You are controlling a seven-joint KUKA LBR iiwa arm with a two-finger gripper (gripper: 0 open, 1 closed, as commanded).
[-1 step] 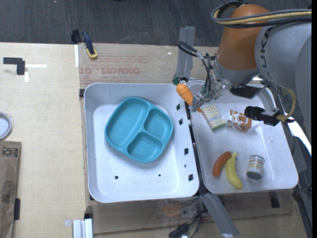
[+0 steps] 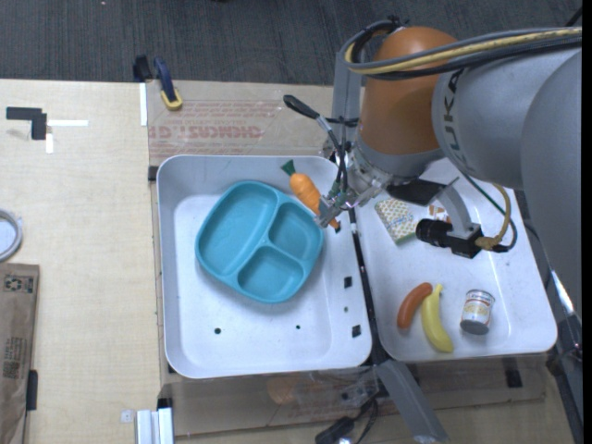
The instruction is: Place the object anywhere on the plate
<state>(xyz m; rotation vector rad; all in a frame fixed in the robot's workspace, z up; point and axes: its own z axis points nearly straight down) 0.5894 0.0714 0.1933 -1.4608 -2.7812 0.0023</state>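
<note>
Tool: my tool hangs low over the right edge of the left bin, right at the plate's upper right rim.
Grip: I can't tell how it is set; the tip is small and cluttered from up here, so I won't claim I'm holding anything.
Carrot: the carrot lies tilted, green top toward the back wall, touching or just beside my tool, at the plate's rim. Whether it rests on the plate or hangs above it, I can't say.
Plate: the blue plate sits slanted in the left bin, three compartments, all bare. Plenty of landing room, any compartment counts.
Right bin: the right bin carries a sausage, a banana, a small can and a patterned packet, well apart from my work.
Judgement: carrot is at the edge, not clearly in. I reckon a nudge inward over the nearest compartment makes the drop safe; released here, it could roll off the rim.
</note>
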